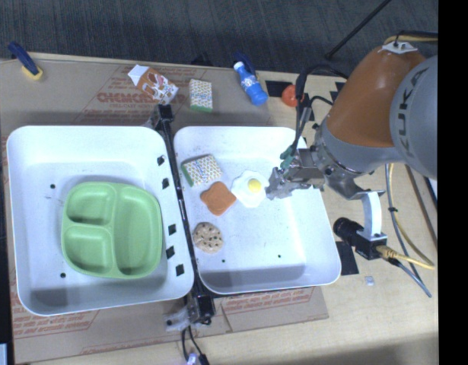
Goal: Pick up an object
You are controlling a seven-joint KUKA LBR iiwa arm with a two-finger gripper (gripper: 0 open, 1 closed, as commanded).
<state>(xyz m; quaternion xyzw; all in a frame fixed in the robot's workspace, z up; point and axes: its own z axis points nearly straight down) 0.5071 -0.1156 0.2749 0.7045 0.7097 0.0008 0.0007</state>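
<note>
While the grey arm with its orange band reaches in from the right, its two-finger gripper [277,186] hangs over the right white bin [294,272], just beside a toy fried egg [249,188]; whether it is spread or pressed together cannot be told. Near the egg lie an orange-brown patty [218,198], a round speckled cookie [208,237] and a green-striped packet [200,169]. A green sectioned plastic tray [112,230] rests in the left white bin [28,150].
</note>
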